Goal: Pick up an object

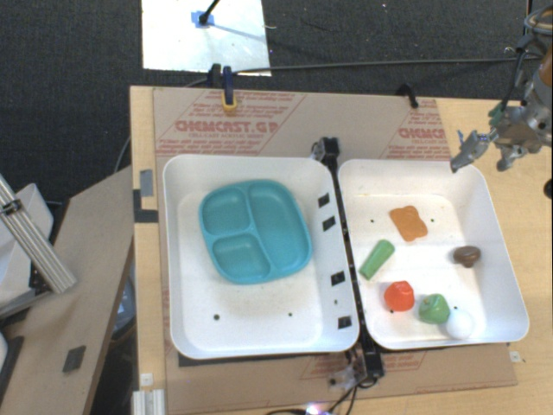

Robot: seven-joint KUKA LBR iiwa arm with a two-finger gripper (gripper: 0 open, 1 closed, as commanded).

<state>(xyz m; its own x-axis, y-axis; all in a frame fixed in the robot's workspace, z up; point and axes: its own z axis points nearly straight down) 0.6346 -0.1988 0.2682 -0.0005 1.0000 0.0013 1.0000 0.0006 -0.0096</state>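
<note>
Objects in the right bin (497,232), an orange slab (408,223), green cylinder (377,258) and brown lump (467,255), lie below the hand (484,150), fingers spread apart, upper right.

Lighting's pretty even and bright, looks like it comes from overhead. The white bins (259,335) come out a bit washed out near their rims, no hard glare though. Shadows are soft and short, hugging the teal tray (255,230). Whole picture's a little grainy and soft, and the gripper (488,150) right of the bins looks blurry.
</note>
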